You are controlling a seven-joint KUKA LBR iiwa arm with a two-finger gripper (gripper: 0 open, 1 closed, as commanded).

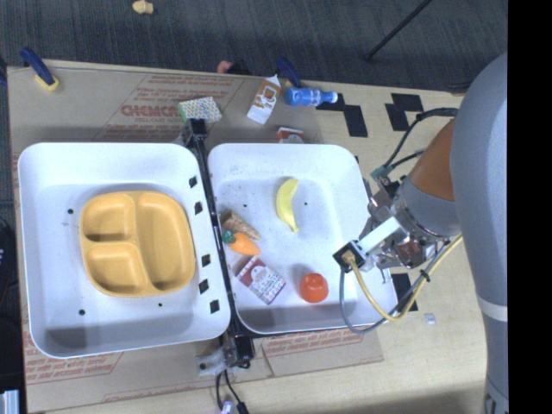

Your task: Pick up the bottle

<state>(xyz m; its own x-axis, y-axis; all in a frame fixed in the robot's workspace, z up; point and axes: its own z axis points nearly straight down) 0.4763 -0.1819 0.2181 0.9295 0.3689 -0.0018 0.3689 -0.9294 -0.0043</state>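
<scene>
Reach is what matters: the bottle, blue with its narrow end pointing right, lies on its side on the surface. It is outside both bins, just past the far rim of the right bin, with a small carton near it on the left. Its long axis runs left to right, roughly along that far rim. The hand hangs at the right edge of the right bin, toward its near half, and the arm comes in from the right. Whether the hand is spread or pressed together I cannot tell from this angle. The bottle therefore lies far and to the left of the hand, well apart from it, with the bin's far right corner between them. By my judgement the pick has not begun. The hand would have to cross the bin's far rim and come down on bare surface rather than into a bin. It should then close across the bottle's short width, along the near-far line, since a grip along the length would likely slip off. A round bottle on its side may also roll toward or away from the bin if nudged off centre. In the right bin sit a banana, a carrot, a red cup and a small packet, none of them between hand and bottle. The left bin holds a yellow tray and plays no part.
</scene>
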